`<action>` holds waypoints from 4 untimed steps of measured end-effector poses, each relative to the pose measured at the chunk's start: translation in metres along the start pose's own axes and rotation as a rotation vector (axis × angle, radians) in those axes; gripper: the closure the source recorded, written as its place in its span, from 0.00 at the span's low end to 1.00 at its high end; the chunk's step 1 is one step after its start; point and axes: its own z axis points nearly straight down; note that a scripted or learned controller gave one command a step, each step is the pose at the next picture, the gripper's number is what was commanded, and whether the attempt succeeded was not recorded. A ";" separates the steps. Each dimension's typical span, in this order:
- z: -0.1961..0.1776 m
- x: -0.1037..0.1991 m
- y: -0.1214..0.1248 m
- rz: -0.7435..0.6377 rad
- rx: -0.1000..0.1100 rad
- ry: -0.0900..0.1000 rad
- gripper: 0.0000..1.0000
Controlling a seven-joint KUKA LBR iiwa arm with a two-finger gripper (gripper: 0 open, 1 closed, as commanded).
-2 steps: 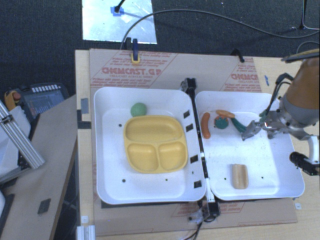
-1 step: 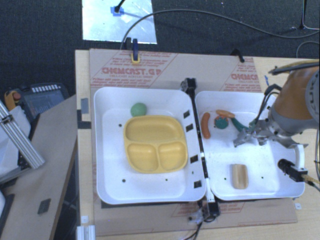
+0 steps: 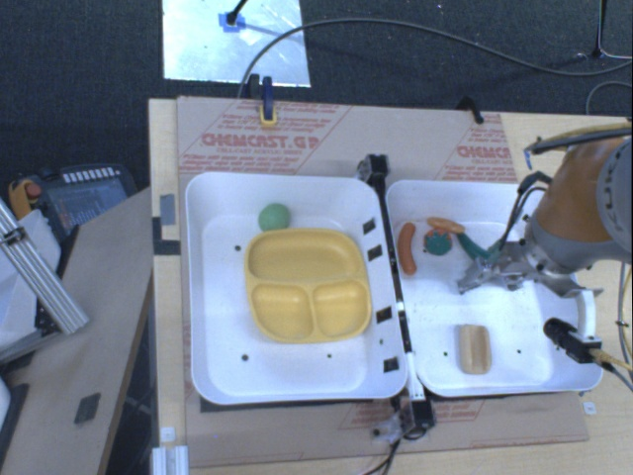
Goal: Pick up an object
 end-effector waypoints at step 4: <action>-0.152 -0.005 0.010 -0.004 -0.007 -0.002 1.00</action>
